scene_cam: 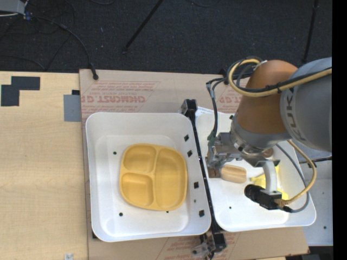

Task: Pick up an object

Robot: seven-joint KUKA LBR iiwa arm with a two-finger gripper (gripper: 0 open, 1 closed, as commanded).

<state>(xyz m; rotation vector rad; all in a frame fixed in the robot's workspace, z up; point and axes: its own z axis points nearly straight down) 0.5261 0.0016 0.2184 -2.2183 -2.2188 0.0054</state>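
Two bins: yellow plate (pixel 153 176) left, tan block (pixel 234 174) right.
Tool (pixel 217 158): grip state cannot tell.
Risk: block may slide aside, ungrasped.

Left bin (pixel 103 210) — plate (pixel 153 176) centred, margins open

Cardboard sheet (pixel 142 91), upper strip: you will find red print above the left bin (pixel 97 145). It runs upside down from this camera, and the largest line appears to read "CHEMCAST GP"; treat that reading as uncertain.
Cardboard sheet, smaller lines: further red print sits above and below the large line, too small for you to read.
Cardboard sheet, lower edge: a fragment of red print shows below the bins, illegible.
Arm (pixel 303 107), grey casing: dark letters show at the casing's left edge, cut off; you cannot read the full word.
Numbers and signs: none legible.
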